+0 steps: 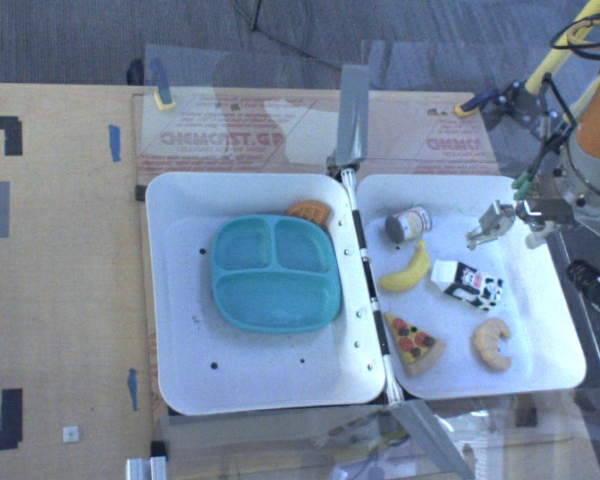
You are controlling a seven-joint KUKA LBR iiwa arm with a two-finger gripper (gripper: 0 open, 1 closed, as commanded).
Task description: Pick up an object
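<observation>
My arm is cut off at the right edge; my two-finger gripper (507, 223) hangs over the right shallow white bin (565, 363), and how its tips stand I cannot tell. An orange piece (311, 211) sits half hidden behind the teal divided plastic plate (276, 273) in the left white bin (175, 298). The yellow toy banana (407, 269) lies near the divider, long axis slanting up-right. Near it lie a small grey can (407, 225), a black-and-white carton (467, 285), a pizza slice toy (414, 342) and a tan croissant (493, 344).

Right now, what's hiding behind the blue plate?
An orange thing pokes out behind the blue plate's far edge in the left bin. The plate covers the rest, so I can't identify it.
</observation>
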